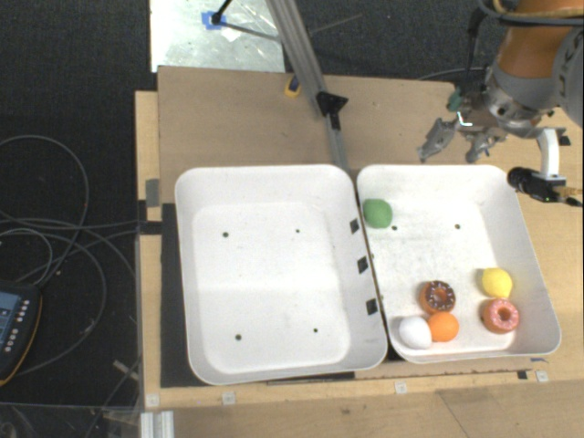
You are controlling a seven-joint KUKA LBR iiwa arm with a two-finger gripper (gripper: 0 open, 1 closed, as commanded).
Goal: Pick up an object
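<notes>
My gripper hangs above the far edge of the right bin, its two fingers spread open with nothing between them. In the right bin lie a green ball near the far left corner, a yellow lemon, a brown frosted doughnut, a pink doughnut, an orange ball and a white ball. All of these rest on the bin floor, well below and in front of the gripper.
The left bin stands beside the right one, joined by black clips. A grey tripod leg slants down behind the bins. Cables and a pendant lie on the floor at left.
</notes>
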